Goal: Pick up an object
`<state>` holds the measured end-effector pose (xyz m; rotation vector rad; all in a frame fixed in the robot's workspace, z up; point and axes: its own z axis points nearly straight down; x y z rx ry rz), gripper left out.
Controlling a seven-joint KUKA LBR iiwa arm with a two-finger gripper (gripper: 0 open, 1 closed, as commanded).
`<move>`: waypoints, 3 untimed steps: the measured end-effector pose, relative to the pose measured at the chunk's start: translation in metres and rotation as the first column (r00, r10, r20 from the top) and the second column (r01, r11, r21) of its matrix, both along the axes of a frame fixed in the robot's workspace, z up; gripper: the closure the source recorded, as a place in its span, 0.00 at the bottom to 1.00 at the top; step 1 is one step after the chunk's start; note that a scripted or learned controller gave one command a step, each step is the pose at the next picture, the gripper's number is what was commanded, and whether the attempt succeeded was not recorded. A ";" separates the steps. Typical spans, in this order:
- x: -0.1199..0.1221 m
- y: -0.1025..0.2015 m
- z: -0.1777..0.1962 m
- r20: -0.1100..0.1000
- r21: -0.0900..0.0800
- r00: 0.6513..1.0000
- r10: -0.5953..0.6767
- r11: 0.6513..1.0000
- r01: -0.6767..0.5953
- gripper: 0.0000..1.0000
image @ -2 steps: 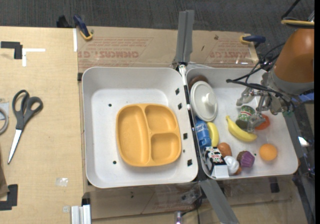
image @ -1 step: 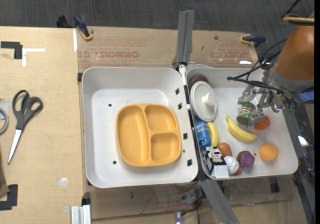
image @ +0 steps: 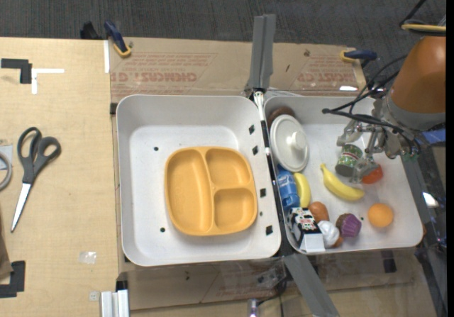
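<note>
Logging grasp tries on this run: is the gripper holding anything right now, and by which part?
It cannot be told. The gripper sits low in the right bin over a small greenish object beside the banana; the contact is too cluttered to read.

Bright even overhead light, soft shadows; slightly soft focus

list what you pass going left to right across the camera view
black-handled scissors → yellow three-compartment plastic tray → round silver metal lid → yellow banana → small orange fruit

The arm (image: 425, 78) is cut off by the right edge.
</note>
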<state>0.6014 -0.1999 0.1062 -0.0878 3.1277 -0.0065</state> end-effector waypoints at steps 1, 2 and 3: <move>-0.057 0.042 -0.013 -0.009 0.003 0.999 -0.042 0.999 0.042 0.00; 0.047 0.051 -0.012 -0.005 0.003 1.000 -0.001 1.000 0.001 0.00; 0.004 -0.010 -0.011 -0.006 0.002 0.966 0.259 0.966 -0.259 0.00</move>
